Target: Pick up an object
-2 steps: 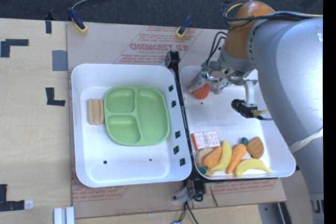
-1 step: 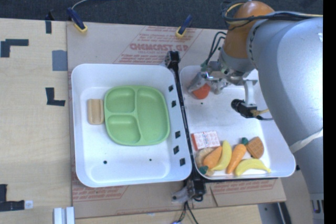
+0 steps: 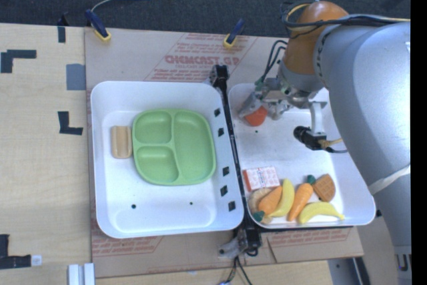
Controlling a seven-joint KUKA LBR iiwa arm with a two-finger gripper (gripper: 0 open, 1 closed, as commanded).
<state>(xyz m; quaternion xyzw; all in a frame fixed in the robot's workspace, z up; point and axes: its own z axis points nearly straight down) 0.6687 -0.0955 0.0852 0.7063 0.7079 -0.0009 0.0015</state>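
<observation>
My gripper (image 3: pixel 259 109) hangs over the red-orange piece (image 3: pixel 255 117) at the upper left of the right bin (image 3: pixel 347 213), so I should centre on it before squeezing.

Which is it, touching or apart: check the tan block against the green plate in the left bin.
Touching. The camera view shows the tan block lying flush against the green plate's left rim, with no white bin floor between them.
</observation>
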